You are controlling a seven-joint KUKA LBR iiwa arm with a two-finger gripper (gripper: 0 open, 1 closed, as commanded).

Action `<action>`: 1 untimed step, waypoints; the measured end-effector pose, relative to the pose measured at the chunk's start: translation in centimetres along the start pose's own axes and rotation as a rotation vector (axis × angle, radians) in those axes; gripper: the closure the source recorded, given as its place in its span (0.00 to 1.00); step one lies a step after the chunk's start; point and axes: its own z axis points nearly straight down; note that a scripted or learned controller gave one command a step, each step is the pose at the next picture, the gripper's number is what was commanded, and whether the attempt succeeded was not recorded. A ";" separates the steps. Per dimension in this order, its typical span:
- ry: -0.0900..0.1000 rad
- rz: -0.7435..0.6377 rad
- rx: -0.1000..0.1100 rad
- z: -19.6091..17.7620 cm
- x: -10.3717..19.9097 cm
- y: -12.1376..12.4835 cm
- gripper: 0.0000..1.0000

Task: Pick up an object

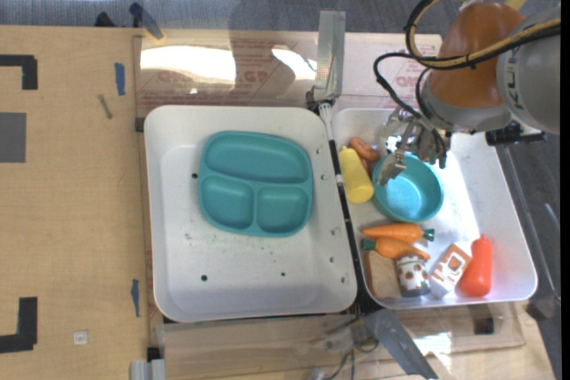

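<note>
1. i see my fingers (398, 157) pointing down over the back rim of the blue bowl (409, 191). they look a little apart, with one tip at the rim, and nothing is held between them.
2. the bowl sits in the right bin (509, 218). a yellow bottle (355, 174) lies just beside it on the left.
3. an orange carrot (392, 232) lies just in front of the bowl. a red toy (478, 266) and a small box (450, 267) sit near the front corner.
4. the left bin (169, 218) holds a teal plate (256, 182), well apart from my arm.
5. i think i am at the reach step, with no pick yet.
6. next i would need to go lower, close on the bowl rim, then lift slowly.
</note>
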 end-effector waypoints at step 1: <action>0.007 0.454 0.012 0.2 0.9 -1.4 0.00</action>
